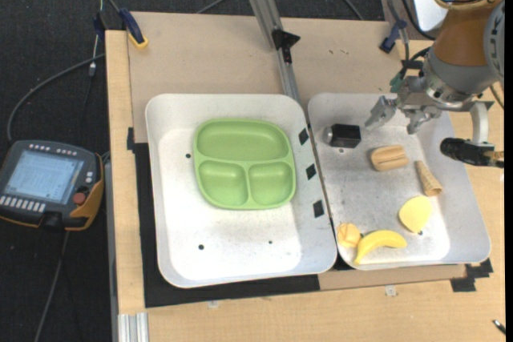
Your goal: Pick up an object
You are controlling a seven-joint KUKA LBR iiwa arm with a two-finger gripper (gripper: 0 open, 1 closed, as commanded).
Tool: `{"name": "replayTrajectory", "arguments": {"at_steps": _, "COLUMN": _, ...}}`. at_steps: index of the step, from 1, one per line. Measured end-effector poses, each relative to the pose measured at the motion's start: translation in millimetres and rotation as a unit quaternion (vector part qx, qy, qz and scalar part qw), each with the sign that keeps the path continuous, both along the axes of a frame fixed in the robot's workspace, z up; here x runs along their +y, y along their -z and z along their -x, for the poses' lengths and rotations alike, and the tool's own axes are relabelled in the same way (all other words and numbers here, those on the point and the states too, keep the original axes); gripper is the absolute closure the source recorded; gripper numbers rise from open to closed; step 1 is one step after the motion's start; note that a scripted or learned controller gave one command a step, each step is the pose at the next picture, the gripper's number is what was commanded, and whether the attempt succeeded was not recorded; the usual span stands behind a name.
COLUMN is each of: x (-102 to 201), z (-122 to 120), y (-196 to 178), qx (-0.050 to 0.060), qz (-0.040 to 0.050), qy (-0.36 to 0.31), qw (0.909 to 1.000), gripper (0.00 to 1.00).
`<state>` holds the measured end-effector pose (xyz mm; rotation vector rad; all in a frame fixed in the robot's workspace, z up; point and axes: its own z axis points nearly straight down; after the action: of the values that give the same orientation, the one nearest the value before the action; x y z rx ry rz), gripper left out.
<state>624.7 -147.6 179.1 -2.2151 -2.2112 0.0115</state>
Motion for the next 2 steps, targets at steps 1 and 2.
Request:
{"name": "replayTrajectory", "arguments": {"at_steps": 1, "x": 0.2, "z": -3.2, "y": -7.1, "qx": -0.006, "qz": 0.0011, "qy": -0.001, "qw": 1.0000, "gripper": 0.00}}
{"name": "replayTrajectory", "arguments": {"at_steps": 2, "x": 5.7, "z": -10.4, "y": 40.6, "qx": -0.004, "qz": 0.0006, "qy": -0.002, "qw": 1.0000, "gripper": 0.00}}
